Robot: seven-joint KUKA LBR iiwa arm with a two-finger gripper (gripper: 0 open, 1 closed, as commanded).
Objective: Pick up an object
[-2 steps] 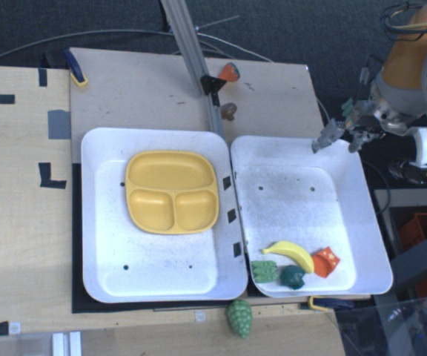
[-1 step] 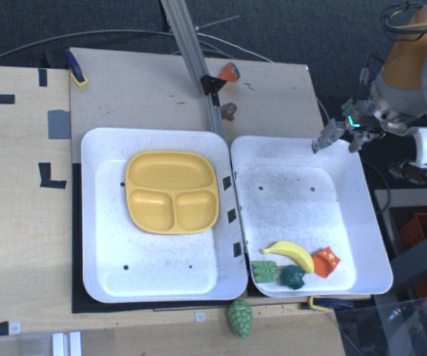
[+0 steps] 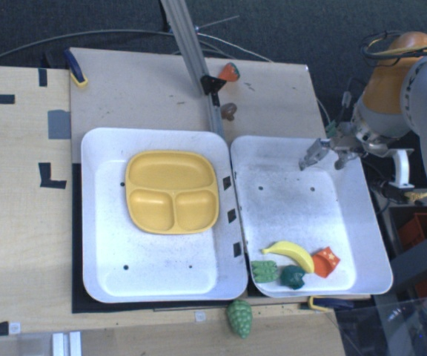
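In the right bin, banana lies pointing left-right; the pincer hangs apart.

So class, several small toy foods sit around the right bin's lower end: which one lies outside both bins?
The bumpy green toy, on the bench just below the bins' lower edges. The banana, the orange-red piece and the two other green toys all lie inside the right bin.

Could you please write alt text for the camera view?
A gripper hangs over the right bin's far edge, holding nothing; a banana, green toys and a red block cluster at its near edge. The left bin holds a yellow divided plate.
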